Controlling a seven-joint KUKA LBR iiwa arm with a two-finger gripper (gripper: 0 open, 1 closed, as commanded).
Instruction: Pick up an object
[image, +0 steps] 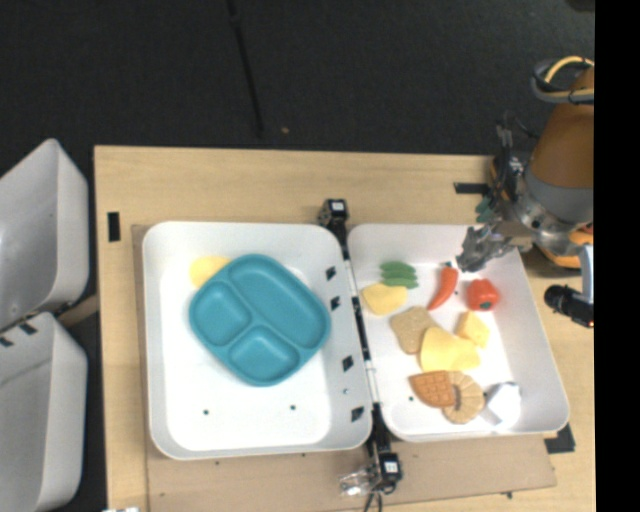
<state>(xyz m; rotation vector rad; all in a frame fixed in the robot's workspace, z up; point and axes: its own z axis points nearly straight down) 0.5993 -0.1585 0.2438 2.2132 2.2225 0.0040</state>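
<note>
Gripper (478, 250) just above-right of orange carrot (442, 287), R bin (535, 370)

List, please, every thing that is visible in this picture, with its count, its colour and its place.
bins: 2, white, side by side on the bench
divided plate: 1, blue, left bin
yellow piece: 1, yellow, left bin, partly under the plate's far-left edge
green piece: 1, green, right bin, far side
carrot-like piece: 1, orange-red, right bin, just below the gripper
red piece: 1, red, right bin
other toy food: several, yellow, tan and brown, middle and near side of right bin
bench: 1, light wood
gripper: 1, grey, over the right bin's far edge
</note>
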